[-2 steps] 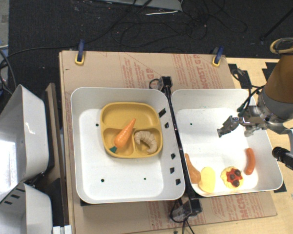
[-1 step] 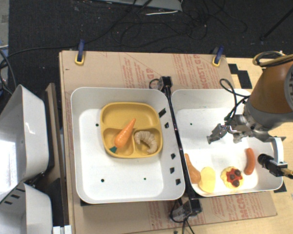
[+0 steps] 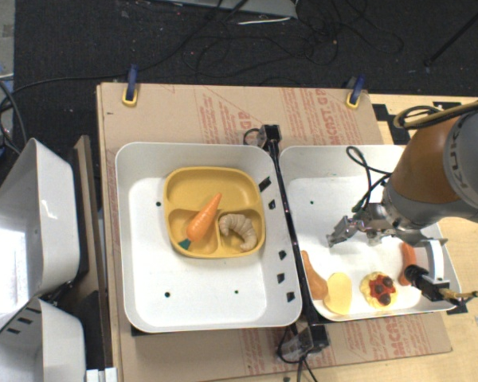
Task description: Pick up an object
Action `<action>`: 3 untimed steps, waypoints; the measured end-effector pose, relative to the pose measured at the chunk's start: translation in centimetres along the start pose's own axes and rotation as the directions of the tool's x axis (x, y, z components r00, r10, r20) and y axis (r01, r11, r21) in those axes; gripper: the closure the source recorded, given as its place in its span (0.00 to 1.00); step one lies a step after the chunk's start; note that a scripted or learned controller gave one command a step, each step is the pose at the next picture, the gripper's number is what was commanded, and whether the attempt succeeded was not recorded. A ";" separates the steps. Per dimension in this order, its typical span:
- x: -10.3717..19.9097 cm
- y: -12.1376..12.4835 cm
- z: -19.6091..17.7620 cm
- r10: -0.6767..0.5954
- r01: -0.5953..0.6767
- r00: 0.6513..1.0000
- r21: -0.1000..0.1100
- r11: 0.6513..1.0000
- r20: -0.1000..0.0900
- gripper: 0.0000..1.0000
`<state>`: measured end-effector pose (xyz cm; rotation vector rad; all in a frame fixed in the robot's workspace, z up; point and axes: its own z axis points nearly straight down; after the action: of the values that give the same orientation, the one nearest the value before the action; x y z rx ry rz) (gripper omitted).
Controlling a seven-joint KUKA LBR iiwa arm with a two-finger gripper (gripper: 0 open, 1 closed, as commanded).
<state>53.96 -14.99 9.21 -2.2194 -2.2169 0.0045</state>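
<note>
In the right bin (image 3: 334,165), my gripper (image 3: 344,231) hangs low over the bare white floor near the bin's middle, with the grey arm and its orange band (image 3: 430,169) coming in from the right. Several toy foods lie along that bin's front edge. There is an orange drumstick-shaped piece (image 3: 312,274), a pale yellow piece (image 3: 339,291), a small round tart with red topping (image 3: 380,289) and an orange sausage (image 3: 409,255). All of them lie in front of the gripper and apart from it. Nothing shows in the gripper.
The left bin (image 3: 143,293) holds a yellow divided plate (image 3: 183,183) with a toy carrot (image 3: 204,216) and a pale shrimp-like piece (image 3: 239,229). A black divider (image 3: 280,213) runs between the bins. A cable (image 3: 366,173) loops near the wrist.
</note>
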 end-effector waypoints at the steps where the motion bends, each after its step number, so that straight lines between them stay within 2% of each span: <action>1: 0.0 0.2 -1.3 0.001 -0.001 1.000 -0.005 1.000 0.001 1.00; 2: -0.1 0.2 -5.6 -0.003 0.003 1.000 -0.009 1.000 0.002 1.00; 3: 0.4 0.9 -11.7 -0.005 0.005 1.000 -0.012 1.000 0.003 1.00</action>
<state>54.97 -14.66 20.89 -2.2217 -2.2300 -0.0056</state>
